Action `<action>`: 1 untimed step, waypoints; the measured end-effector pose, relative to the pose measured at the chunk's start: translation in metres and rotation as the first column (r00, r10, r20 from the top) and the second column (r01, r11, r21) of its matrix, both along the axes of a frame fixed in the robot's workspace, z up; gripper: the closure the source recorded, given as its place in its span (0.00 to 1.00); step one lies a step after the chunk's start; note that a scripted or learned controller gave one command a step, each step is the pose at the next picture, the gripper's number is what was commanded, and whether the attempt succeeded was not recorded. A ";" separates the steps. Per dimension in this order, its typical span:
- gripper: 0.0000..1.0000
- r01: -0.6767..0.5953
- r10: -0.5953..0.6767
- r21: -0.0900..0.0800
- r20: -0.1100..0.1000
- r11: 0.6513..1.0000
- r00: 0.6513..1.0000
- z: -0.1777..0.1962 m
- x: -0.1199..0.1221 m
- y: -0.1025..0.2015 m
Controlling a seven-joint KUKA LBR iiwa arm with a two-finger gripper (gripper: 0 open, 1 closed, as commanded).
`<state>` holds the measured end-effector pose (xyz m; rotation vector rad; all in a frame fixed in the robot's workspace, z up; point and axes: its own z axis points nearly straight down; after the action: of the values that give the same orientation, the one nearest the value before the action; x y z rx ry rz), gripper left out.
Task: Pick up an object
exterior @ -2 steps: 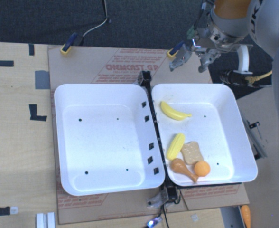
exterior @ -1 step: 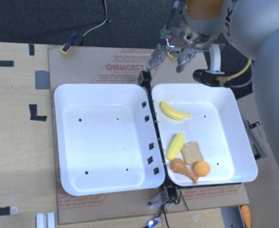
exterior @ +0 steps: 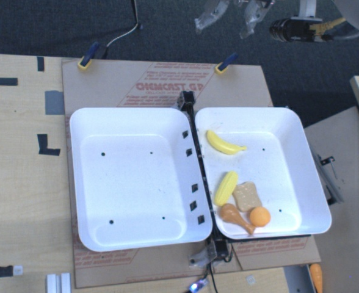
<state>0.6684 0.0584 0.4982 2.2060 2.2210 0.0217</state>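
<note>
My gripper [exterior: 229, 22] hangs high at the top of the view, behind the bins, its two translucent fingers spread open with nothing between them. Far below it, the right bin [exterior: 289, 124] holds a yellow banana [exterior: 223, 143] near its upper left. Lower down lie a yellow corn cob [exterior: 226, 187], a tan bread slice [exterior: 246, 196], a brown chicken drumstick [exterior: 235, 217] and an orange ball [exterior: 260, 217], all packed close together near the front left corner.
The left bin [exterior: 130, 182] sits beside the right one, joined by a black clamp strip [exterior: 194, 163]. Both rest on a cardboard sheet [exterior: 161, 84] held by blue-yellow clips. A black cable [exterior: 132, 5] trails at the upper left.
</note>
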 end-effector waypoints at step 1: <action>1.00 0.004 -0.004 -0.005 -0.018 1.000 1.000 -0.001 0.000 -0.002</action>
<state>0.6685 0.0563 0.4970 2.2167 2.2235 -0.0030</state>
